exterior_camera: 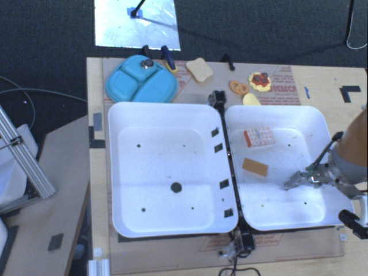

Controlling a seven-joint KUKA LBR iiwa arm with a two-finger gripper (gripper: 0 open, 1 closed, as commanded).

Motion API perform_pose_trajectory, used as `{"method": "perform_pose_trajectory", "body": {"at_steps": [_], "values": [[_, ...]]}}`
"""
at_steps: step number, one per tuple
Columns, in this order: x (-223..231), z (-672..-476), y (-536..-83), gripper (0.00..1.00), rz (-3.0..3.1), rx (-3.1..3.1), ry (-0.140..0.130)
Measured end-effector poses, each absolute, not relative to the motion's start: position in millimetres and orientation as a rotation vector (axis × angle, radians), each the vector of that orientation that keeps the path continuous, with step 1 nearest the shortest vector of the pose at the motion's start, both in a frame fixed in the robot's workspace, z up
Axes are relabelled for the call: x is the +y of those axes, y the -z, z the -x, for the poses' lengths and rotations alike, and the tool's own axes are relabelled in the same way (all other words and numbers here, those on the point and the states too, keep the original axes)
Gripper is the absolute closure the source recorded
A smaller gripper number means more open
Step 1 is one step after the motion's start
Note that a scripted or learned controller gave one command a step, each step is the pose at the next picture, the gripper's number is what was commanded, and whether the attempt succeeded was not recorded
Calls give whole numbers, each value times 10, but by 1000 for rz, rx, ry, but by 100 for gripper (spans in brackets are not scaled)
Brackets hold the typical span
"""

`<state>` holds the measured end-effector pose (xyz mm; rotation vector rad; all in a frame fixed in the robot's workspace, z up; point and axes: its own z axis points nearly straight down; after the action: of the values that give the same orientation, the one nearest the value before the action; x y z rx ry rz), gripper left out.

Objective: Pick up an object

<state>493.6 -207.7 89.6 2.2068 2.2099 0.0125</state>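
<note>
Nearest me, along the bottom edge of the bench (pixel 299 249), I see a cable clump (pixel 238 247) under the seam where the two bins meet. From the left, the left bin (pixel 123 154) has wide open floor, with one small dark disc (pixel 176 187) near its middle. Behind it on the bench sit a blue divided plate (pixel 141 80) and a slice of toast (pixel 199 69), then a pretzel (pixel 238 87) and a small pizza toy (pixel 260 81).

The right bin (pixel 310 117) holds a red-and-white box (pixel 258 137) in its upper half and a brown block (pixel 255 167) just below it, apart from each other. The block's long axis runs left to right, tilted slightly down to the right.

My gripper (pixel 293 181) sits low in the right bin, right of the block and not touching it, with free floor between; I cannot tell whether it is open or closed. The arm (pixel 352 154) crosses the bin's right wall.
</note>
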Motion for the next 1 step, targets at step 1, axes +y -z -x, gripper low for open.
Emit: {"method": "perform_pose_trajectory", "body": {"at_steps": [1], "values": [[-2090, -4956, -1010, 100, -2203, 2207, -12]]}}
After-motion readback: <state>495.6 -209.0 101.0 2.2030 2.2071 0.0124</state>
